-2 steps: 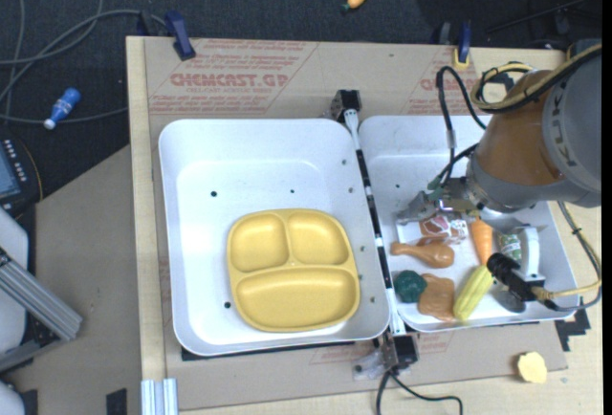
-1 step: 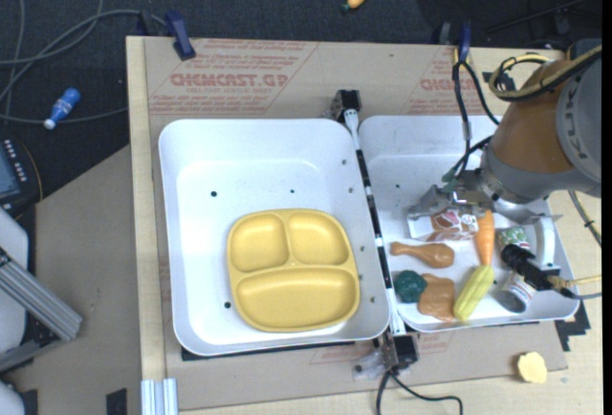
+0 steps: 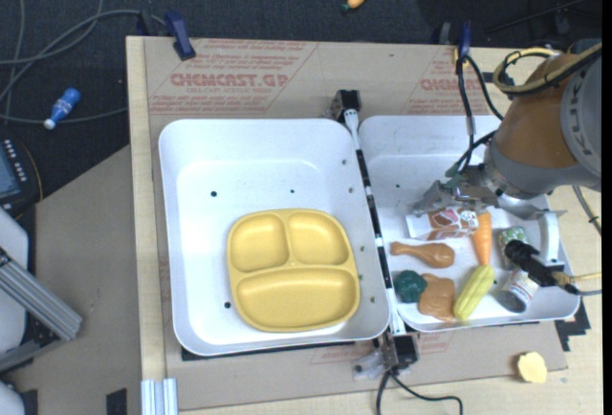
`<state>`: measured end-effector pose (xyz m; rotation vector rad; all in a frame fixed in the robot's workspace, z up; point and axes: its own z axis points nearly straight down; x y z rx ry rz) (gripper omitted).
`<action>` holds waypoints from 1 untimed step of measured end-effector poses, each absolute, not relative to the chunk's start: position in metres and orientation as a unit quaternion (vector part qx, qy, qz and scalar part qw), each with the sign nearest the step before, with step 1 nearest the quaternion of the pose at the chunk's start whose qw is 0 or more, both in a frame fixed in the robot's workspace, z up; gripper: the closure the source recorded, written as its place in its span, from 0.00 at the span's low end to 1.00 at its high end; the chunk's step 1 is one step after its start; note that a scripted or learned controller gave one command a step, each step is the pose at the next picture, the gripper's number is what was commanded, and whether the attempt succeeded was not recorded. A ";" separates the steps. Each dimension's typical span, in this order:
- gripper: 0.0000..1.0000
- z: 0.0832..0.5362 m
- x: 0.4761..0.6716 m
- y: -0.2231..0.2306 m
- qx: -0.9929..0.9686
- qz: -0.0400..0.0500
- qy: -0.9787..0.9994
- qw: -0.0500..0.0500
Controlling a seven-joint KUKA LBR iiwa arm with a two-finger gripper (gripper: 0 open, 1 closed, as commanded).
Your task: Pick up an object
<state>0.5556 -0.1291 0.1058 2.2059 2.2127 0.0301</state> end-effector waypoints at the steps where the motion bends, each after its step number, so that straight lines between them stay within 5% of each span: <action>1: 1.00 0.095 0.505 -0.099 0.709 0.009 0.705 0.018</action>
